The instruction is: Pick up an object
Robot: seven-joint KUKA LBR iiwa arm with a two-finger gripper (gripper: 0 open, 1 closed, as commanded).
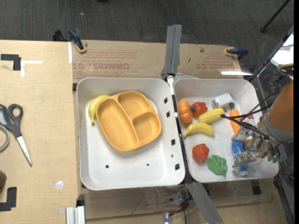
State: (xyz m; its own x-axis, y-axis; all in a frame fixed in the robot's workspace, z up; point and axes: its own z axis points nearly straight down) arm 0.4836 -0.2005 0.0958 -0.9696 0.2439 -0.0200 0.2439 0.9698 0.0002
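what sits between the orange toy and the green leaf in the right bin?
In the camera view, between the orange toy and the green leaf lie the yellow banana and, lower, the red tomato, in the right bin.

The scene is viewed by a single fixed camera mounted above the surface [37, 139] and angled downward at a slant. Both white bins are taken in whole: the left bin [93, 171] sits near the middle of the picture and the right bin [205, 85] lies toward the right side. The far edge of the surface, with dark floor [140, 8] beyond it, is seen along the top, so the view is directed away from the near side. The distance is moderate, enough that a pair of scissors [17, 132] at the left is included. The arm [282, 113] is seen entering from the right edge.
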